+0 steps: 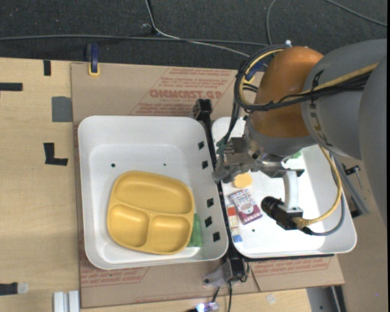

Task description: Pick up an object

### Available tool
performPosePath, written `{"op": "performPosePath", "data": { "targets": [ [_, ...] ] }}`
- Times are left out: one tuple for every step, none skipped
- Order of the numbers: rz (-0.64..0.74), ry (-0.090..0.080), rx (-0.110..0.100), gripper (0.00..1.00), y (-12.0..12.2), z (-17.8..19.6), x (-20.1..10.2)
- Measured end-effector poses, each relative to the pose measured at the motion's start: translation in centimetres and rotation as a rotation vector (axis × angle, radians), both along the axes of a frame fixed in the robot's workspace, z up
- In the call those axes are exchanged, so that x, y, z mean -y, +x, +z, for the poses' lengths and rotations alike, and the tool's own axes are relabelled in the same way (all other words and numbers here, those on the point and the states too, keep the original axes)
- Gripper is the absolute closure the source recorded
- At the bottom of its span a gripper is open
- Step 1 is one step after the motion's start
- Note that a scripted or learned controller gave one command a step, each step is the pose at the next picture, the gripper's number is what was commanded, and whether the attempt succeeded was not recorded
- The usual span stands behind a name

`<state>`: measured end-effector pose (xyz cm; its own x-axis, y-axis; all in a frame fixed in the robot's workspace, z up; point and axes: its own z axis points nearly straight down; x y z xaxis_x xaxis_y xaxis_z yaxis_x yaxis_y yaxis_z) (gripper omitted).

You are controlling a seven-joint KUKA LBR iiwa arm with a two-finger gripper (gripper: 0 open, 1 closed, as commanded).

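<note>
2 shallow white bins side by side: left bin [91, 135], right bin [273, 242]. Left bin holds 1 yellow plastic tray w/ 3 compartments [149, 212] and 1 small green item [196, 233] squeezed btwn the tray's right edge & the bin wall. Right bin holds 3 pickable things: 1 small yellow-orange block [244, 181], 1 flat printed card, purple & red [246, 207], and 1 narrow red/blue strip [233, 218] just left of the card. Grey arm w/ orange band [283, 96] is over the right bin. Gripper [234, 164] sits at that bin's left side, just beside the block. Claw apart or together: can't tell, wrist covers it.

One camera sits above the bench [26, 174], looking down aslant, fairly close, on the left bin [97, 148] and the right bin [325, 239].
</note>
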<state>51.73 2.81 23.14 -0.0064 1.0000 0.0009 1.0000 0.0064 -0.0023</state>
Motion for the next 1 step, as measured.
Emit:
{"op": "performPosePath", "data": {
  "targets": [
    [0.001,0.000,0.000,1.00,-0.19,0.46,-5.50]
  ]
}}
